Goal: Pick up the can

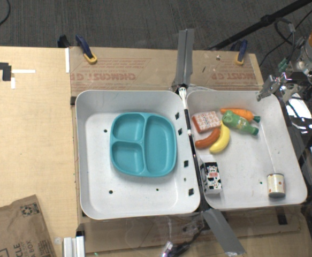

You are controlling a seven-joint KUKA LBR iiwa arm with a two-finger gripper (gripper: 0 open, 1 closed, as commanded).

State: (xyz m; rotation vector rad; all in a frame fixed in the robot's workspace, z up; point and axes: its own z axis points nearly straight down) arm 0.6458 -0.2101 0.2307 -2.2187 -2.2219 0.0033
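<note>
A wooden surface [27, 143] bears two white bins. The small pale cylindrical can [276, 186] lies untouched in the right bin [289, 143]; the gripper [276, 85] hovers well apart, jaws' state unclear.

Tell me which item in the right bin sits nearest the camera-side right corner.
The can, a small pale cylinder with a dark base, alone by the right bin's near right corner; the toy foods cluster at the far left.
</note>
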